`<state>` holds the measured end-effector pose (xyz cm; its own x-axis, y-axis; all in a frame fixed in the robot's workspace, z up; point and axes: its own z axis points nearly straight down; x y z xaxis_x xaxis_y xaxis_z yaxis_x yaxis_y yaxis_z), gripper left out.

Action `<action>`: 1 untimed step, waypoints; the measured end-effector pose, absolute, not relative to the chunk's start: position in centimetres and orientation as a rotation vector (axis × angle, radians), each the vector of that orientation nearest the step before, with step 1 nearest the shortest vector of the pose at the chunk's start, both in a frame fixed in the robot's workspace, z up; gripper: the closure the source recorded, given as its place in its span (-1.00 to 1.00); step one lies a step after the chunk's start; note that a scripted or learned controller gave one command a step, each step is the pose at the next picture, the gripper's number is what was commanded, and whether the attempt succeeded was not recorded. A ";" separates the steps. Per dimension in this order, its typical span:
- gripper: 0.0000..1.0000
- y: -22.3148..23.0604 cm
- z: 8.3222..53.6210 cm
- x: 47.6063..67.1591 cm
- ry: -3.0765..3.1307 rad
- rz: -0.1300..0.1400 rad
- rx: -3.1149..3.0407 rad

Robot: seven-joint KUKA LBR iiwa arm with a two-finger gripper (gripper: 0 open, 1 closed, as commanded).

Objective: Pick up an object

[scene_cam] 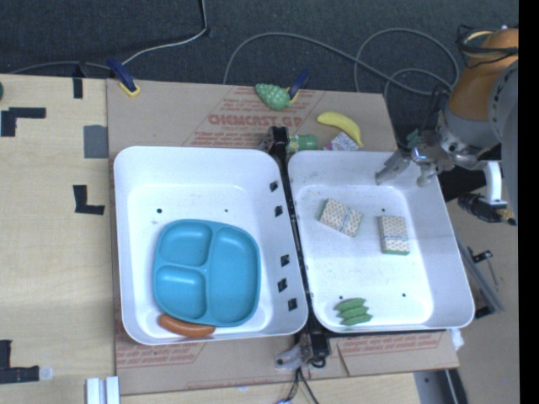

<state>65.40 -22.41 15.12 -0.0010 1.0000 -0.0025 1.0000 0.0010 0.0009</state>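
2 white bins are seen side by side on a brown cardboard sheet on a wooden bench. In the right bin, 2 patterned blocks and green pea pods are found; a blue tray and an orange sausage are kept in the left bin. The gripper is held over the right bin's top edge, fingers spread apart with nothing between them.

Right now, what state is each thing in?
Gripper: open, holding nothing, over the right bin's far edge.
Blue plate: flat in the left bin.
Sausage: against the plate's near rim.
Two patterned blocks: lying apart, untouched.
Green pods: near wall, untouched.
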 end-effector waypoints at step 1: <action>-1.00 -22.2 8.7 57.2 2.225 0.003 2.221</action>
